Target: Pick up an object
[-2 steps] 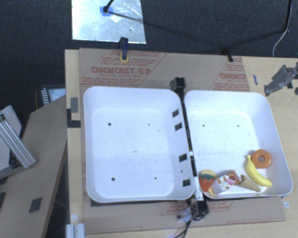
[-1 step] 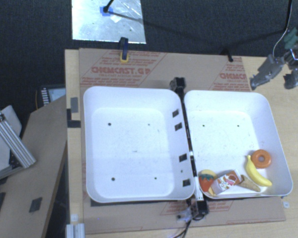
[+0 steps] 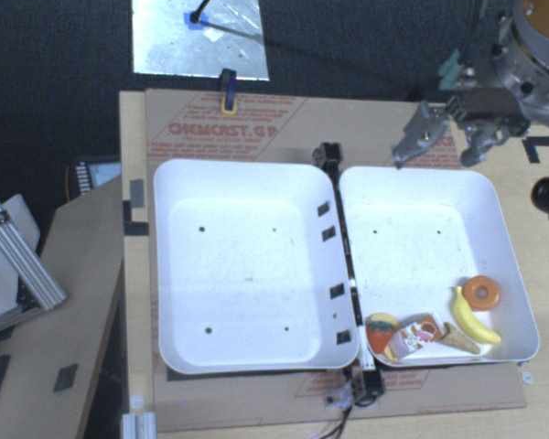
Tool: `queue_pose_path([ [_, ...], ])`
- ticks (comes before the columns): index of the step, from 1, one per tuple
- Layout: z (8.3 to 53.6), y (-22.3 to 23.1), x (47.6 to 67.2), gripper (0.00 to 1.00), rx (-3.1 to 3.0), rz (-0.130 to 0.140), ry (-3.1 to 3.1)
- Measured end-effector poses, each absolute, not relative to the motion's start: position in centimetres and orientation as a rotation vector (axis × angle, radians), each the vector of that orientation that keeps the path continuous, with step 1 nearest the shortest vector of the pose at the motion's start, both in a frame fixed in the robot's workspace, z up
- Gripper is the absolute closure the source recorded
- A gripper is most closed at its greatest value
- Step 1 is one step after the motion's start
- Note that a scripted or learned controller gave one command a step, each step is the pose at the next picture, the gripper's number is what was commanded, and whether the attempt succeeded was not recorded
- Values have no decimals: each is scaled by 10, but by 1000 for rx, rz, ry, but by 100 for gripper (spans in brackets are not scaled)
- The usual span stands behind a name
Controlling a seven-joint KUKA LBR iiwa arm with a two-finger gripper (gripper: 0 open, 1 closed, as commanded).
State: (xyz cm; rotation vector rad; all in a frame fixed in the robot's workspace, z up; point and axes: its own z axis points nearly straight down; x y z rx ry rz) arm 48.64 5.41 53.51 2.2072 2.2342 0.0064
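Several small toys lie in the front right corner of the right bin (image 3: 421, 236): a yellow banana (image 3: 473, 319), an orange ring (image 3: 481, 291), a red-orange fruit (image 3: 382, 332), a white packet with red print (image 3: 417, 336) and a tan wedge (image 3: 459, 338). My gripper (image 3: 444, 144) hangs above the bin's far rim, well away from the toys. Its two fingers stand apart with nothing between them.
The left bin (image 3: 242, 263) stands beside the right one, joined by a black-clipped divider (image 3: 340, 245). A cardboard sheet (image 3: 229, 122) lies under both bins. A shiny metal plate (image 3: 199, 24) sits at the back left.
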Motion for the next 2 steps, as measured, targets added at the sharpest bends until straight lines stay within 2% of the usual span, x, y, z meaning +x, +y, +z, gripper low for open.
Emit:
queue_pose_path([
  [1, 507, 102, 487, 0, 2211, 3, 2231],
  [2, 537, 186, 486, 0, 2206, 10, 2236],
])
